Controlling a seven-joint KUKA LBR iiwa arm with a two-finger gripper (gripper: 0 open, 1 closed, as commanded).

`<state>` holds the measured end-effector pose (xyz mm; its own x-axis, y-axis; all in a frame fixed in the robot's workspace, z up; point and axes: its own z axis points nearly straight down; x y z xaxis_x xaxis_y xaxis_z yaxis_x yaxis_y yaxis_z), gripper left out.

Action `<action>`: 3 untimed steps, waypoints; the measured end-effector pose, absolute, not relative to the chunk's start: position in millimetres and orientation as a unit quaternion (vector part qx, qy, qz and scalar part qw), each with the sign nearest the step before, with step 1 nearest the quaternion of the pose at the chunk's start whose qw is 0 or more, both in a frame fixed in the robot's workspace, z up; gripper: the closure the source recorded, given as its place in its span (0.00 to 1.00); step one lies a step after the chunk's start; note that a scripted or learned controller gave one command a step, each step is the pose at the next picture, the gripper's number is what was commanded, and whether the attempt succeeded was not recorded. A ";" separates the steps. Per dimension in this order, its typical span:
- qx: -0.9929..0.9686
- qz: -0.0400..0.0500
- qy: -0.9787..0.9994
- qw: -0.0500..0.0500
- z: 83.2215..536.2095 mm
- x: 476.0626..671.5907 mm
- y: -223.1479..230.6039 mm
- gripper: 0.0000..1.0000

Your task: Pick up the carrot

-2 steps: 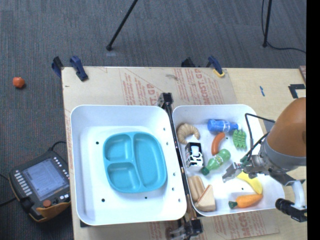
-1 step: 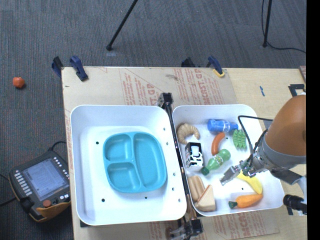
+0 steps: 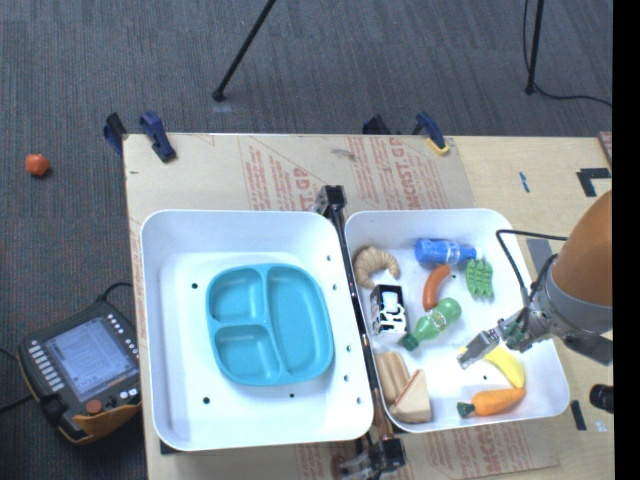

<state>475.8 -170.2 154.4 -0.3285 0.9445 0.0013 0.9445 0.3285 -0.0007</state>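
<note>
Sitting on grey carpet [image 3: 100, 58], the plywood bench [image 3: 300, 168] bears both bins; tool [image 3: 478, 349] state unclear above carrot [image 3: 495, 402].

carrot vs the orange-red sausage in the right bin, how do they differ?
The carrot is bright orange with a green stub at its left end; the sausage is darker orange-red, one colour all over. The carrot lies almost level by the bin's near wall; the sausage stands steeply slanted mid-bin. The carrot looks thicker and tapered; the sausage looks slimmer and curved. Both are long toy foods in the right bin.
</note>
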 end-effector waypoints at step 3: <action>-0.361 0.000 -0.932 0.002 126.4 475.5 -110.6 0.00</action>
